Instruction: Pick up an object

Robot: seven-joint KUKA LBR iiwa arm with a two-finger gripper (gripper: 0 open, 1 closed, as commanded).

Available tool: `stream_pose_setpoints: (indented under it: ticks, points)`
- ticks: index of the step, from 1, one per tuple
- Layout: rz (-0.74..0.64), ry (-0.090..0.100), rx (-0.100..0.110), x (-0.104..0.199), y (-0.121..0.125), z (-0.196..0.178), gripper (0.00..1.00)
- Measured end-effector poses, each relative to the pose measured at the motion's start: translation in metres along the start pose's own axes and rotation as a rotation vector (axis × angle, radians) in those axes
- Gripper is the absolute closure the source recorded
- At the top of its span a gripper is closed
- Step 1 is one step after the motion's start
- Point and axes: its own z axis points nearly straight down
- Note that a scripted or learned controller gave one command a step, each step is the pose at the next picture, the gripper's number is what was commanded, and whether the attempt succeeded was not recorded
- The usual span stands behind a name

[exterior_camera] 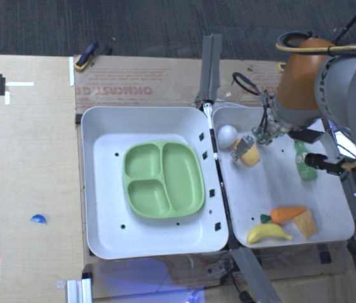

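Observation:
My gripper point(245, 148) hangs over the upper left part of the right bin point(329, 197), reaching in from the arm at the top right. Its tip is right against a small yellow block point(252, 158) that lies just below it. A white egg-shaped ball point(226, 134) rests close to the left of the gripper, by the bin's wall. A green bottle point(305, 166) lies further right. Near the bin's front edge sit a carrot point(285, 214), a banana point(267, 233) and a tan wedge point(305, 223).
The left bin point(102, 188) holds a green divided plate point(164, 179). A grey divider post point(210, 68) stands behind the gap between the bins. Black cables point(247, 84) loop behind the right bin. The wooden bench point(26, 169) extends to the left.

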Motion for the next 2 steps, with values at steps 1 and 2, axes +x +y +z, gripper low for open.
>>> stream_pose_setpoints:
  ticks: [1, 2]
  points:
    - [-0.001, -0.002, -0.002, -0.001, 0.000, -0.010, 1.00]
    - [0.241, -0.001, 0.001, 0.061, 0.010, -0.099, 1.00]
